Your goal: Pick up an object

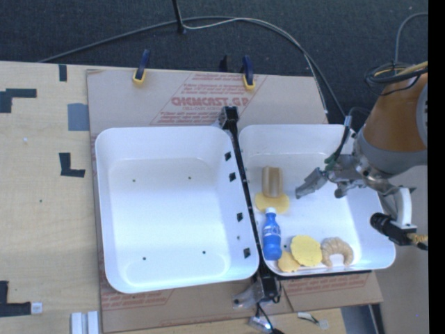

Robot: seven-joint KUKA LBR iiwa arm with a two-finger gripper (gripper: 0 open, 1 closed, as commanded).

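objects lie in the right bin, gathered along its left and near sides: a tan block touching a yellow piece just below it, a blue bottle against the divider, a yellow disc and a croissant near the front wall. the left bin sits beside it on the tabletop. the end effector hangs over the middle of the right bin, clear of every item, its fingers spread and holding nothing. judging by this, the step in hand is the approach, with no target yet reached. the next move calls for shifting left toward the block or down toward the disc, then descending with fingers either side of one item, away from its touching neighbour.
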